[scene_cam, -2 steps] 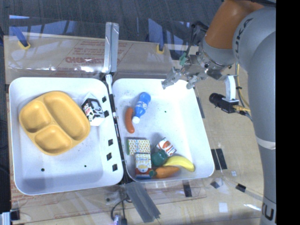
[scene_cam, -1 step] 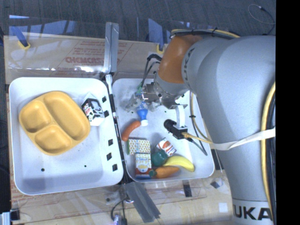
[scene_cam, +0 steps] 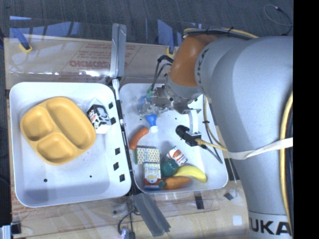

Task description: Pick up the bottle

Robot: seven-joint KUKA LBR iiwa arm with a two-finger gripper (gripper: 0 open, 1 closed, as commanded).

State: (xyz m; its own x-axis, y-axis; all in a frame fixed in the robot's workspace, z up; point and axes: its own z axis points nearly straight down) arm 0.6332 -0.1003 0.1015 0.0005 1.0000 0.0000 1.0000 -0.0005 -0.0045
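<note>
The two-finger gripper (scene_cam: 151,105) is down in the right white bin (scene_cam: 214,176), directly over the small clear plastic bottle with a blue cap (scene_cam: 151,119), probably positioned to grasp it. Whether it grips the bottle, I cannot tell. The orange sausage (scene_cam: 138,137) lies just below-left.

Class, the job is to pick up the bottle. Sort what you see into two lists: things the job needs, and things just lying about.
Needed for the job:
bottle
gripper

Just lying about:
yellow tray
small carton
sausage
banana
carrot
juice box
</note>
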